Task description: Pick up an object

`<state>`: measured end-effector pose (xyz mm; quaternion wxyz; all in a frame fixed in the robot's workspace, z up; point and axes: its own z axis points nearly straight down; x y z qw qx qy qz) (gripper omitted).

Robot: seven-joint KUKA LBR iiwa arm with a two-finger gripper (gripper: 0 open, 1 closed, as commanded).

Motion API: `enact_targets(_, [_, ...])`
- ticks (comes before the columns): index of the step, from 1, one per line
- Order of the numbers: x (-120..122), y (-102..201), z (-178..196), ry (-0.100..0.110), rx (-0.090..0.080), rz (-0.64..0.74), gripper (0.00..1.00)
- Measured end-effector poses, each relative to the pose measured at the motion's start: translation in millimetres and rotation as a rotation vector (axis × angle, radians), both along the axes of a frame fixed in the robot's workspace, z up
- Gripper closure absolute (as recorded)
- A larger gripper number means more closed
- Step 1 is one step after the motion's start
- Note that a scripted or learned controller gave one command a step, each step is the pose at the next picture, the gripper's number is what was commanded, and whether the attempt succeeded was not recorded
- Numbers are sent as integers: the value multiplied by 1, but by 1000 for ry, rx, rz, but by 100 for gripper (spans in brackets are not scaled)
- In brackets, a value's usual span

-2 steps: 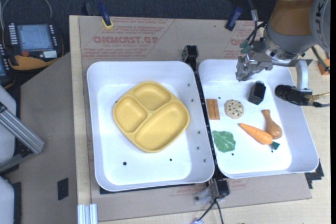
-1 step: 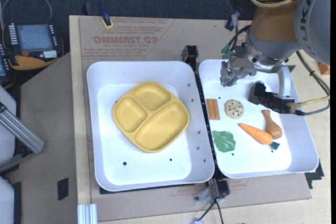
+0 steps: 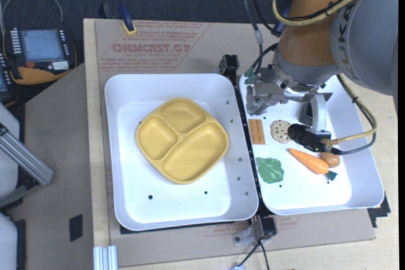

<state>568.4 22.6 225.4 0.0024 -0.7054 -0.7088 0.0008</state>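
Bench seen from above, arm reaching in from the right. The gripper (image 3: 258,105) hangs over the far left part of the right bin (image 3: 354,196), close to the wall it shares with the left bin (image 3: 120,136). From this slant the wrist hides its working end, so I cannot tell whether it is spread or pressed together, and I see nothing pinched in it. The likeliest target, in my judgement, is the flat brown cracker (image 3: 255,131), which lies just beside the gripper toward the near edge and hard against the dividing wall. A round speckled biscuit (image 3: 278,129) sits close to its right; a green leaf (image 3: 270,170) and a carrot (image 3: 308,161) lie nearer the front, apart from both. The left bin holds a yellow divided plate (image 3: 183,139), well away from the arm. To do the step well I would bring the gripper squarely over the cracker before descending, turn the wrist so the closing line crosses its narrow width, and keep clear of the wall, which leaves little room on that side. The cracker appears thin and flat on the floor, so the descent should go fully down; a shallow close would probably slip over it. The carrot, being thicker, would be the easier fallback.
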Motion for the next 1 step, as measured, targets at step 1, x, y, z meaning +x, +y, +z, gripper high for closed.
enact_targets(1, [-20, 60, -3, 0, 0, 2, 100])
